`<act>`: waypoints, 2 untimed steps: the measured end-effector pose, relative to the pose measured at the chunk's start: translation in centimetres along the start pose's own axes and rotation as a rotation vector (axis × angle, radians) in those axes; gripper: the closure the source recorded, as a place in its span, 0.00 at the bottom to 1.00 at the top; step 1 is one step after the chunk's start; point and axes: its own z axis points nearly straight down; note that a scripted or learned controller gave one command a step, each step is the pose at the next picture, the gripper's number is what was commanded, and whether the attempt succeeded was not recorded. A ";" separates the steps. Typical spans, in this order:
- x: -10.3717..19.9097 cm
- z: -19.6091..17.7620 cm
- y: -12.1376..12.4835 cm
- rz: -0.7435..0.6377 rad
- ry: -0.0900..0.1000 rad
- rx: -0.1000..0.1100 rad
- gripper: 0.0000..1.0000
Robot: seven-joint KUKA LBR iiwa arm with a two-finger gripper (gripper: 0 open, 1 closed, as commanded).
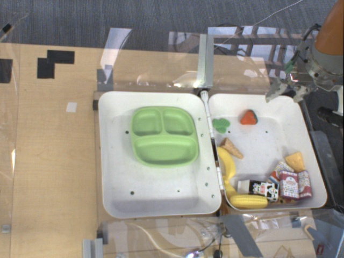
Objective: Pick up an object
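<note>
Table: pale wood-coloured table [48,144] with black rectangular marks near its far left corner and a clear sheet lying over its left part.
Floor: dark grey ribbed floor [161,7] beyond the table's far edge.
Left bin: shallow white bin [115,192], touching the right bin along a metal divider strip; it carries a green three-compartment plate [163,135] near its middle.
Right bin: shallow white bin [277,138] with toy food in it.
Red piece: a small red-orange toy [248,117] lies in the right bin's far half, well apart from the near-edge cluster.
Green piece: small green leafy toy [221,124] just beside the divider, left of the red piece.
Cone: tan cone-shaped toy [231,148] nearer than the green piece.
Bananas: one yellow banana [228,165] along the divider, another [248,201] at the right bin's near edge.
Cartons: small printed cartons [290,186] in the right bin's near right corner, a yellow wedge [294,160] just beyond them.
Arm: grey arm with an orange band [329,39] above the right bin's far right corner.
Claw: claw [284,89] at the right bin's far right rim; nothing shows between its fingers, and whether they are apart or together cannot be told.
</note>
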 end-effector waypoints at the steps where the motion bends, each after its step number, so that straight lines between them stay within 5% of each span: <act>1: 1.2 14.1 1.3 -0.049 -0.001 -0.003 0.00; 2: 1.4 12.8 1.6 -0.056 -0.003 -0.009 1.00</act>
